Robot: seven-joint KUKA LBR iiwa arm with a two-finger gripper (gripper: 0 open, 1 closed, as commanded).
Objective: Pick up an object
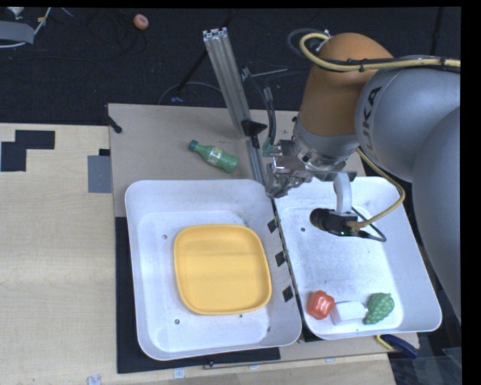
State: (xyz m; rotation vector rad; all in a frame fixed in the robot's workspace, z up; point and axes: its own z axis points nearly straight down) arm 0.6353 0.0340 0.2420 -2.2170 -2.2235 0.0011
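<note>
Camera view.

Hard to read: the gripper (282, 179) hangs at the 11 o'clock corner of the right shallow white bin (409, 248), over the rim where the two bins meet. Its tip is a dark metallic tangle, overlapped by the slanted aluminium rail (229, 75). How far it is open, or whether it grips anything, cannot be told. The grey arm with orange band (406, 113) covers the bin's 1 o'clock corner and is cut off at the frame's 3 o'clock side.

Pick candidates sit in a row along the right bin's 6 o'clock edge, well apart from the gripper:
- small red rounded piece (321, 304)
- white rectangular block (348, 312), between the other two and just beside each
- green knobbly piece (379, 307)

Around: the left shallow white bin (143, 225) holds a yellow rounded-square plastic plate (222, 268), flat at its centre. A green plastic bottle (213, 155) lies on its side on the bench, at 12 o'clock from the left bin. A small orange round thing (140, 20) at the frame's 11 o'clock is too small to identify.
</note>
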